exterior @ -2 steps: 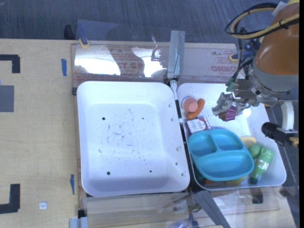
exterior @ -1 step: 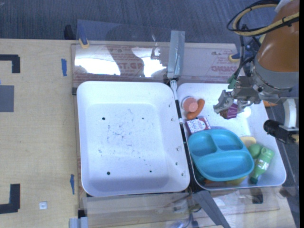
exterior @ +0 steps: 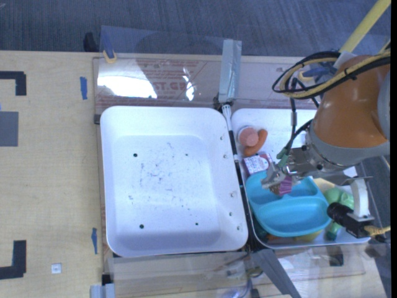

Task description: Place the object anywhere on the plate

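A blue plate (exterior: pixel 290 213) lies in the right bin (exterior: pixel 278 118), towards its front. My gripper (exterior: pixel 277 180) hangs over the plate's back rim, reaching in from the right under the orange wrist band. It is shut on a small purple object (exterior: pixel 285 188), which shows at the fingertips just above the plate's back left part. I cannot tell whether the object touches the plate.
Behind the plate are an orange and pink toy (exterior: pixel 252 138) and a pink-and-white packet (exterior: pixel 255 164). Green pieces (exterior: pixel 338 197) lie at the plate's right, beside a black part of the arm. The large left bin (exterior: pixel 167 176) adjoins across a divider.
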Controlling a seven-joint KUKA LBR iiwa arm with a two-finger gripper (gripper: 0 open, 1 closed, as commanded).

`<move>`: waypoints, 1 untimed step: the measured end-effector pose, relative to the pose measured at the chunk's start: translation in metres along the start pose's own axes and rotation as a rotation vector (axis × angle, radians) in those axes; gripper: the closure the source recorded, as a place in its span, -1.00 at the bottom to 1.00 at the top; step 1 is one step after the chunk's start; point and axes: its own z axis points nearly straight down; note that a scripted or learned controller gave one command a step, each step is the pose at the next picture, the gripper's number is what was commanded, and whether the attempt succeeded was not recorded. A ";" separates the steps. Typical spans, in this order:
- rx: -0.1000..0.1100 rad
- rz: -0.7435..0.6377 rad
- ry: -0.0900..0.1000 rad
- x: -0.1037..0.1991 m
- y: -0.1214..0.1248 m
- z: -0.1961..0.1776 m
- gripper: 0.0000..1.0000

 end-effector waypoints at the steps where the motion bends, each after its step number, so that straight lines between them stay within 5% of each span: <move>1: 0.001 -0.120 0.000 0.071 0.005 0.060 1.00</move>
